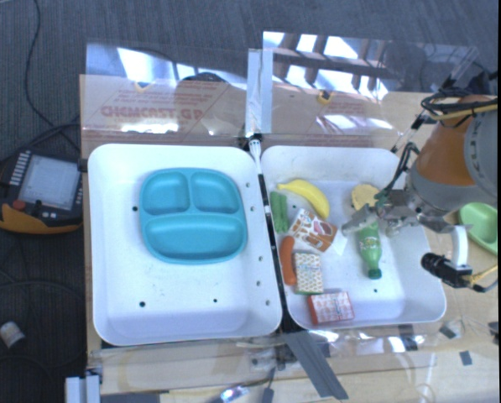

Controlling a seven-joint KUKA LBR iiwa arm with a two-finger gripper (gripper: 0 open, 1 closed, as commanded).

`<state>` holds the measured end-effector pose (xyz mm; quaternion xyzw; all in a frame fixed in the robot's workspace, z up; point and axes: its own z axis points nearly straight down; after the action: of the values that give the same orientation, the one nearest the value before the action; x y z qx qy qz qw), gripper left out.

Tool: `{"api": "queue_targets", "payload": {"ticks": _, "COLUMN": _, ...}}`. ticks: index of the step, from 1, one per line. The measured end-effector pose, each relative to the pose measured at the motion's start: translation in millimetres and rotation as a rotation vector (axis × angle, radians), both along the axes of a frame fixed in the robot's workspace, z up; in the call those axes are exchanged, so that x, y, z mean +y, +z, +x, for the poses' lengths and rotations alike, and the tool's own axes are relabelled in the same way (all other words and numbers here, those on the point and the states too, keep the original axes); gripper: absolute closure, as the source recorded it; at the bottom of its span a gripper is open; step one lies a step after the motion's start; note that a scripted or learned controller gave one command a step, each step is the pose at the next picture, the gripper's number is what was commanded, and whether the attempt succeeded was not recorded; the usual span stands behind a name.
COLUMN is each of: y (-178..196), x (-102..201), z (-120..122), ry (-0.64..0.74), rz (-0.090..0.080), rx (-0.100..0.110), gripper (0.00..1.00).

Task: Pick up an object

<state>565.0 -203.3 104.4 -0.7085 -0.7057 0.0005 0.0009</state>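
Nearest the camera a red packet (330,306) is seen in the right bin (418,309), while the gripper (376,217), spread open, is held just above the green bottle (369,252), so a descent and closing are judged necessary next.

Both white bins (183,317) look like smooth, slightly glossy plastic. The blue tray (191,217) is matt plastic. The floor (32,57) looks like rough carpet.
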Motion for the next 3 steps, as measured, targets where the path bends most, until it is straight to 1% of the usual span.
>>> {"api": "queue_targets", "payload": {"ticks": 1, "y": 16, "x": 18, "z": 1, "ry": -0.277, "rz": -0.001, "rx": 0.003, "gripper": 0.0}}
{"api": "queue_targets", "payload": {"ticks": 2, "y": -15, "x": 9, "z": 16, "ry": -0.244, "rz": 0.001, "rx": -0.007, "gripper": 0.0}}
{"api": "queue_targets", "payload": {"ticks": 3, "y": -5, "x": 8, "z": 17, "ry": -0.242, "rz": -0.004, "rx": -0.011, "gripper": 1.0}}
